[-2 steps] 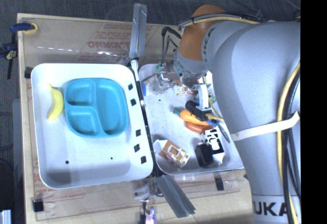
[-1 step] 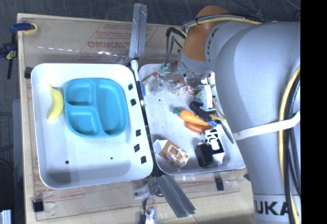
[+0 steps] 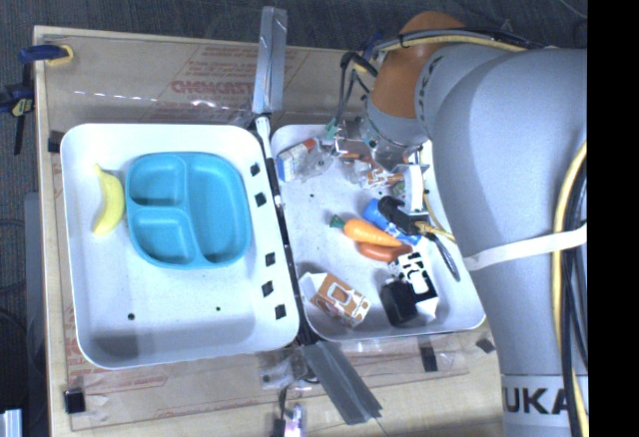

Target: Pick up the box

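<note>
Camera view looks down on the tabletop (image 3: 150,66), Ben. Where is the box (image 3: 341,301)?

Ana, it is in the right bin (image 3: 319,216), at the near side, close to the wall between the two bins. It is small and brown, and it lies a bit tilted.

Ben, where is the gripper (image 3: 371,158)?

It is over the far end of that same bin, well apart from the box. I cannot tell if it is spread or pressed together. Nothing shows that it holds the box.

What else is in that bin?

A carrot (image 3: 367,232) lies in the middle, between the gripper and the box. A black thing (image 3: 399,303) sits just right of the box, and a white and black thing (image 3: 419,275) is beside that. Some small bits lie at the far end under the gripper.

And the left bin (image 3: 170,310)?

It has a blue tray (image 3: 188,208) with three parts, and a banana (image 3: 108,201) just left of the tray.

What could go wrong?

I think the gripper could bump the carrot on its way. It could grab the black thing, since that sits so close. The box is tilted and near the wall, so it could slip out or get pushed against the wall.
</note>
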You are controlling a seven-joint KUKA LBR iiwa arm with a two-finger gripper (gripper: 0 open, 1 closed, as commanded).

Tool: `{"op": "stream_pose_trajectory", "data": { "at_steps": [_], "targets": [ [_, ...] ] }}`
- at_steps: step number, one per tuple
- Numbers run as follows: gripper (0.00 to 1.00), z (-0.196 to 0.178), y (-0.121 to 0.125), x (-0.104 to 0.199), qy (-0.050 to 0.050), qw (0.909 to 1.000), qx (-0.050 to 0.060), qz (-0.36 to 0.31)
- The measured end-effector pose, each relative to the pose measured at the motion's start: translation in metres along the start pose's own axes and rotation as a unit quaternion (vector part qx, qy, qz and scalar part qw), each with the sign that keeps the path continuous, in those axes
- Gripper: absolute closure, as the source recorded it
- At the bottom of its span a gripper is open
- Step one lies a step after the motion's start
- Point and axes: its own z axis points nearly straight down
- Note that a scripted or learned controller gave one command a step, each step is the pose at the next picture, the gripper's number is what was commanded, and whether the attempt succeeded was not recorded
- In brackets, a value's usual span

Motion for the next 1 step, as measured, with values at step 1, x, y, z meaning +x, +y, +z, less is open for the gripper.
{"op": "stream_pose_trajectory", "data": {
  "at_steps": [1],
  "targets": [
    [0.00,0.0001,0.0011,-0.0039,0.001,0.9997,-0.001,0.025]
  ]
}}
